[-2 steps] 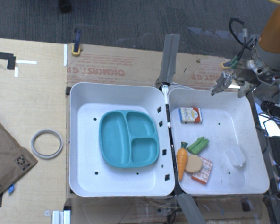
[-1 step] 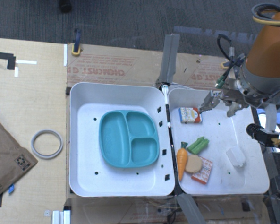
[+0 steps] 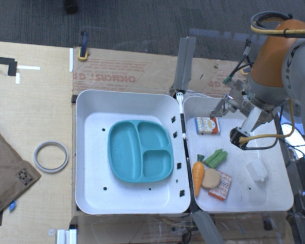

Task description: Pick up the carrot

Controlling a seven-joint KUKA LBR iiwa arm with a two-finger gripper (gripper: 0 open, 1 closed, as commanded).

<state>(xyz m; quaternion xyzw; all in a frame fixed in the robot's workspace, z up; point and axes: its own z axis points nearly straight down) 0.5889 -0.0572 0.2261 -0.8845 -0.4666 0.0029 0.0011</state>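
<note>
Pale wooden bench (image 3: pixel 29 111), with a brown cardboard sheet (image 3: pixel 135 71) under the far side of both bins. Red print on the sheet, upside down from here; one word looks like "CHEMCAST", the rest not legible.

Grey arm (image 3: pixel 300 61) in from the right, orange band high above the right bin's far corner, wrist angled down and leftward. Gripper (image 3: pixel 228 104) low over the far part of the right bin (image 3: pixel 271 201), just beside the small carton. Open or closed: cannot tell from this angle. Nothing seen in its grasp.

Left bin (image 3: pixel 86 192) white and shallow, with a teal three-compartment plate (image 3: pixel 140 150) at its middle.

Flat brown box (image 3: pixel 5 172) at the bench's near left corner, with "BOX" readable at its edge and a square code mark on its face.

Grey tape ring (image 3: pixel 51 155) flat on the bench, between box and left bin.

In the right bin:
- carrot (image 3: pixel 197 177) along the left wall, near half, green top toward the far side, tip toward the near rim; well apart from the gripper
- tan round piece (image 3: pixel 211 178) touching the carrot's right side
- red-and-white packet (image 3: pixel 221 186) under the tan piece's right edge, print too small to read
- green vegetable (image 3: pixel 216 158) just beyond the carrot top
- small carton (image 3: pixel 207 126), white with an orange label, unreadable
- pale clear scrap (image 3: pixel 256 170) toward the right wall
</note>
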